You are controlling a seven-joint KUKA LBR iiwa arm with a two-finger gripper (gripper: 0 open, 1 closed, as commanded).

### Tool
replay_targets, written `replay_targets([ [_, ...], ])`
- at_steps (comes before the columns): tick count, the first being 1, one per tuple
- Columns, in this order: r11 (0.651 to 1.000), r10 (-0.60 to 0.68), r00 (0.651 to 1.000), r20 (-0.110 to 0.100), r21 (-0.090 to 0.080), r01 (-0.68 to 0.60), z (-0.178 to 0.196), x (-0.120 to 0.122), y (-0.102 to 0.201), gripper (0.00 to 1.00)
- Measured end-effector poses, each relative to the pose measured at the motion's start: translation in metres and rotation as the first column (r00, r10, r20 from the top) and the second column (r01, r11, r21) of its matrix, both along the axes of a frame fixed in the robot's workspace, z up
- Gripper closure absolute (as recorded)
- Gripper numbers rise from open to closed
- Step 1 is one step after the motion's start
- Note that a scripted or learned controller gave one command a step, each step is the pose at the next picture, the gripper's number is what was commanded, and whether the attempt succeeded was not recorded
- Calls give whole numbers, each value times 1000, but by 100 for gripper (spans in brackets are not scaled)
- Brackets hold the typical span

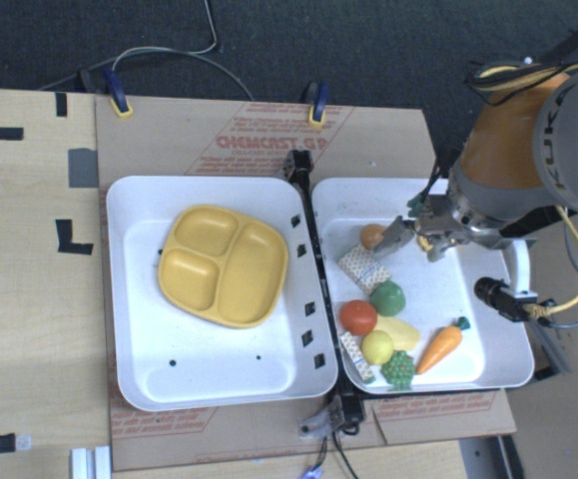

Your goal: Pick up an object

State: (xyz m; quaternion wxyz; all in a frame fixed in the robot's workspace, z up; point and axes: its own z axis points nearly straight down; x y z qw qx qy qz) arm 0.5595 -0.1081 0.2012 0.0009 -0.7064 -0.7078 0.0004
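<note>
Grey and orange, the arm's wrist fills the upper right of the frame, and its tool (420, 236) hangs over the upper part of the right white bin (488, 372). Whether the tool is wide or narrow, I cannot tell; nothing is seen caught in it.

Closest to it lies a small round orange-brown ball (371, 236), just to the tool's left, near the bin's upper left corner. Just below that ball rests a checked, flat packet (362, 265), tilted. Further down the frame, toward the bin's lower edge, sits a cluster: a green round fruit (388, 296), a red tomato (358, 316), a yellow lemon-like fruit (377, 346), a green broccoli piece (399, 369) and an orange toy carrot (439, 346), whose long axis runs diagonally, tip to lower left.

My judgement: the ball is the likeliest target, calling for a short shift leftward in the frame.

In the left white bin (134, 297) lies a yellow divided plastic plate (223, 264), well apart from the tool.
</note>
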Motion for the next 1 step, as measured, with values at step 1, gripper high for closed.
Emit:
replay_targets([
  [1, 1000, -1, 1000, 3, 0, 1, -115, -24, 0, 0],
])
